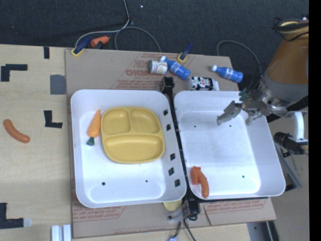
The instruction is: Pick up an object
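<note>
Nearest, in the right bin (pixel 269 182), front-left corner: lies an orange toy (pixel 199 179), pressed close to the divider wall, alone on that bin's floor. Looks like the handiest pick, though the nearby wall leaves little room on that side.

In the left bin (pixel 80 185): holds a yellow plate (pixel 133 134) with 3 compartments, and a carrot (pixel 94 123) just beside the plate's left edge, tip toward the near side. Out on the worktop (pixel 30 185), well to the left of both bins: rests 1 sausage (pixel 16 131).

Farther in, over the right bin's far-right part: hangs the end effector (pixel 231 113), above bare bin floor, well apart from the orange toy and touching nothing. Open or closed: cannot tell from this angle. Carries nothing that can be seen.

Behind the bins, on the brown board: 2 blue bottles (pixel 178 68) (pixel 228 73), a small white bottle (pixel 158 66) and a black-and-white packet (pixel 203 83), all outside the bins.

Judged as the approach step: nothing grasped yet, target not reached. Calls next for travel toward the near-left corner of the right bin, alignment across the narrow width of the orange toy, then descent to the floor and a close. Risks a clip on the divider wall or a slide of the toy along it.
</note>
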Robot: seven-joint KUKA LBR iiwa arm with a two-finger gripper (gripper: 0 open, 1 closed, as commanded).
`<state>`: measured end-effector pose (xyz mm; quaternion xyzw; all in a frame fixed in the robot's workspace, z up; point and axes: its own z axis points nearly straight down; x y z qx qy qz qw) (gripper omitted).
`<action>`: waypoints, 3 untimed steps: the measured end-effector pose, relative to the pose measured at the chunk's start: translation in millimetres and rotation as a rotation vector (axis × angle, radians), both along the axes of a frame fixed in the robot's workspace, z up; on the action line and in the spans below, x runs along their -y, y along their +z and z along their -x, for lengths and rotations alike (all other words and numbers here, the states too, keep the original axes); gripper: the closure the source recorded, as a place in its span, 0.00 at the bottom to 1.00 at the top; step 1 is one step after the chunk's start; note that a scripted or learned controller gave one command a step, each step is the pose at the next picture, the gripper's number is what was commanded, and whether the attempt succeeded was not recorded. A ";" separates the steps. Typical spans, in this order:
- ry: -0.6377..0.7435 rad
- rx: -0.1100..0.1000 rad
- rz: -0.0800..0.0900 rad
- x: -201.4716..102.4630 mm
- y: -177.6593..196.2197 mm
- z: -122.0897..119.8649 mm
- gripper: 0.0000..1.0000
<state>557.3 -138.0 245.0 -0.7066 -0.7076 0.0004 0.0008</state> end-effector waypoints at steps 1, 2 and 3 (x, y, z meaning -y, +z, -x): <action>0.002 -0.012 -0.003 -41.1 -156.8 3.4 0.00; 0.001 0.003 0.001 -44.0 -159.1 -52.5 0.00; 0.002 0.006 0.002 -30.5 -159.7 -113.4 0.00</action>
